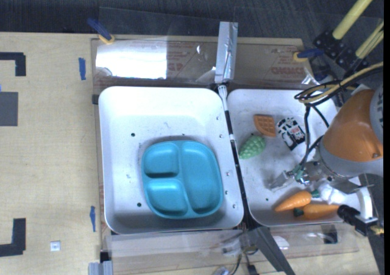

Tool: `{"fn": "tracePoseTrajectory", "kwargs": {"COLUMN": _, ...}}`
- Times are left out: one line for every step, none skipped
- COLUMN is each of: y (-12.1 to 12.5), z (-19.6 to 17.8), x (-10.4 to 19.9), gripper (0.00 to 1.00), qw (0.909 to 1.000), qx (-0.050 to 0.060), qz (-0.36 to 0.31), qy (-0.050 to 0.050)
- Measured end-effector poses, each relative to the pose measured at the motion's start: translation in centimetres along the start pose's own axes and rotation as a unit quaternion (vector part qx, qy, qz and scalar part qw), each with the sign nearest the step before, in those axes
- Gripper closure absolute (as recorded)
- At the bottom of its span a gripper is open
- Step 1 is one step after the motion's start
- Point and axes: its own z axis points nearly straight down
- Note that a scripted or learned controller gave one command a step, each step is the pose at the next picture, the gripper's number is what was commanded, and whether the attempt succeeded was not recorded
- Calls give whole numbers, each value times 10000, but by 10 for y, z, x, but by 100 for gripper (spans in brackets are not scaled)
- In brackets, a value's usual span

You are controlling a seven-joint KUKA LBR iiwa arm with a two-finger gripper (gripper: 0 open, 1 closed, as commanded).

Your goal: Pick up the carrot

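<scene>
The orange carrot lies in the right bin near its front wall, pointing left. A second orange, carrot-like piece lies right beside it, closer to the front edge. My gripper hangs just above and behind the carrot, low over the bin floor. The grey arm with its orange band comes in from the right and hides the bin's right side. Nothing shows held in the gripper.
In the right bin, a green bumpy item lies by the divider, with an orange wafer-like piece and a black-and-white item behind it. The left bin holds a blue divided plate. Cables hang over the back right corner.
</scene>
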Motion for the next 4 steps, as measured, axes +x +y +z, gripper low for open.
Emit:
{"fn": "tracePoseTrajectory", "kwargs": {"y": -8, "z": 0, "x": -45, "gripper": 0, "qw": 9958, "qx": 0, "qz": -910, "qy": -7}}
{"fn": "tracePoseTrajectory", "kwargs": {"y": -2, "z": -41, "x": -11, "gripper": 0, "qw": 9941, "qx": 10, "qz": -1086, "qy": 11}}
{"fn": "tracePoseTrajectory", "kwargs": {"y": -1, "z": 0, "x": 2, "gripper": 0, "qw": 9912, "qx": 14, "qz": -1327, "qy": 8}}
{"fn": "tracePoseTrajectory", "kwargs": {"y": -6, "z": 0, "x": -37, "gripper": 0, "qw": 9986, "qx": 0, "qz": -520, "qy": 1}}
